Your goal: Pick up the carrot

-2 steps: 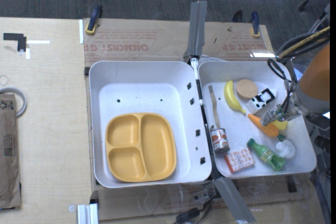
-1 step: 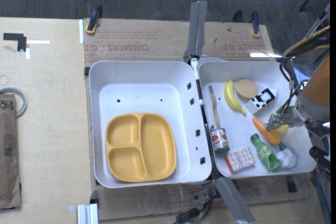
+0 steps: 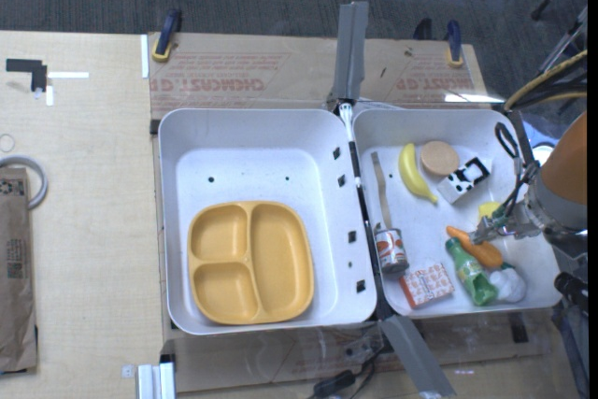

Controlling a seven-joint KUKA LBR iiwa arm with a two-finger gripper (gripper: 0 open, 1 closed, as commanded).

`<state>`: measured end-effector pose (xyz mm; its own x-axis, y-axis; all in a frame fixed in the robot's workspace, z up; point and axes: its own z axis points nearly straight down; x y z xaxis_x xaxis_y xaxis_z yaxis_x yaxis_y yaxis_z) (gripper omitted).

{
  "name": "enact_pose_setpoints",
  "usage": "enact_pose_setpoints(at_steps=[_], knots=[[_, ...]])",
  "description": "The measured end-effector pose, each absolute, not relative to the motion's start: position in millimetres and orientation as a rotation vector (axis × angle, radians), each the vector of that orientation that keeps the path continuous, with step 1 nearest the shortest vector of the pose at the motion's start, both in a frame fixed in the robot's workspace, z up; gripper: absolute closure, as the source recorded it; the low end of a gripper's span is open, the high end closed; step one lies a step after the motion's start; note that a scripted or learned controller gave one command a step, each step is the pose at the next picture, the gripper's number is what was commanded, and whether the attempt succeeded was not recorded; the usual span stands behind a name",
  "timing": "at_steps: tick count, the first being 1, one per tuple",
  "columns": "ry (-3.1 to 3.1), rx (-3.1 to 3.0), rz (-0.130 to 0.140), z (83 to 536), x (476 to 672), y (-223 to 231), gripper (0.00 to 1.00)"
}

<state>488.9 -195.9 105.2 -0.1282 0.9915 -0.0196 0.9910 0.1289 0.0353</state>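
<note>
The arm (image 3: 568,187) enters from the right edge, its orange band over the right bin's (image 3: 392,145) far right side, wrist angled down and leftward. The gripper (image 3: 497,224) sits low in that bin, just above the carrot's thick end; whether it grips or merely touches cannot be told. The left bin (image 3: 187,140) holds a yellow divided plate (image 3: 250,262). In the right bin lie a banana (image 3: 414,173), a green bottle (image 3: 472,273), a snack packet (image 3: 427,284), a small can (image 3: 391,249), and the carrot (image 3: 475,247), lying slantwise beside the bottle's top.
</note>
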Motion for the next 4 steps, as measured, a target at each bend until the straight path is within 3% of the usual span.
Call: enact_pose_setpoints(at_steps=[1, 2, 3, 4], knots=[[2.523, 1.812, 0.012, 103, 487.1, -191, 0.00], [2.518, 1.813, 0.014, 113, 488.4, -192, 1.00], [2.520, 1.814, 0.013, 113, 487.9, -192, 0.00], [2.517, 1.815, 0.013, 122, 488.6, -192, 1.00]])
